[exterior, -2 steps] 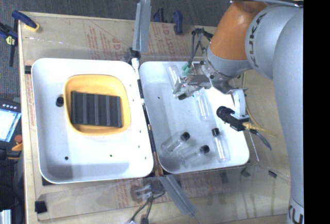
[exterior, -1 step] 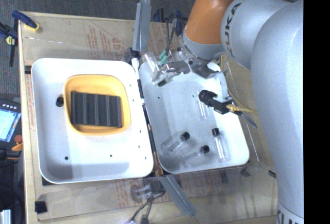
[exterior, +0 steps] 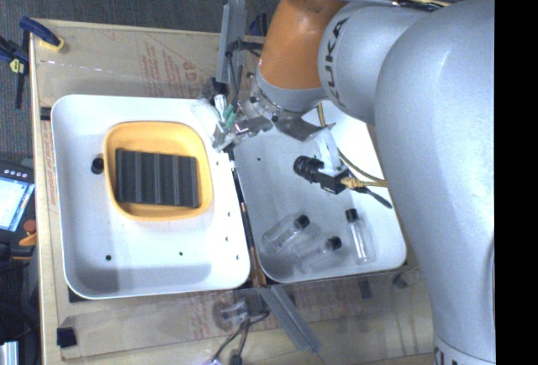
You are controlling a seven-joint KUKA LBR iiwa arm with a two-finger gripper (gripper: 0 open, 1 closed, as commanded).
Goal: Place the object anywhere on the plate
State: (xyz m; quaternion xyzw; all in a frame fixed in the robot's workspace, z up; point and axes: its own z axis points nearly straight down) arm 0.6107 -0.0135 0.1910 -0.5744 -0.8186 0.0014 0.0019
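Gripper [exterior: 225, 126] state cannot be told, poised near the plate [exterior: 160, 134]. Clear vials [exterior: 357, 235] in right bin [exterior: 277, 155] appear light, rigid, slippery; grasp mid-body.

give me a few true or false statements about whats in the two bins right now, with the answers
1. A yellow plate with a dark ribbed centre sits in the left bin. True.
2. Three clear vials with black caps lie on the plate. False: they lie in the right bin, near its lower edge.
3. The pincer is near the divide between the two bins, at the plate's upper right corner. True.
4. The arm reaches in from the left side of the view. False: it comes in from the right.
5. A small dark item lies in the left bin just left of the plate. True.
6. The plate is round and blue. False: it is a yellow rounded rectangle.
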